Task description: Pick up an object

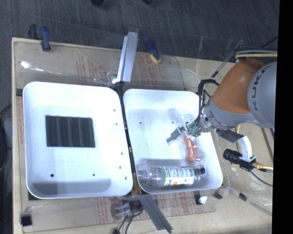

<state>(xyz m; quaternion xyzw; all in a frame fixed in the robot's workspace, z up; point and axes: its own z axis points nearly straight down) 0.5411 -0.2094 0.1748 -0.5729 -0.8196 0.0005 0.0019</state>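
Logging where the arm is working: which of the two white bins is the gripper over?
The right bin, the one holding the clear plastic bottle and an orange item. The gripper hangs over it; the left bin holds a dark ribbed block.

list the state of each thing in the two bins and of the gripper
clear plastic bottle: lying on its side along the near wall of the right bin, cap toward the arm.
orange object in clear wrap: lying flat in the right bin, just under the gripper.
dark ribbed tray: lying flat in the left bin.
gripper: low over the right bin, above the orange object; its grip cannot be told.
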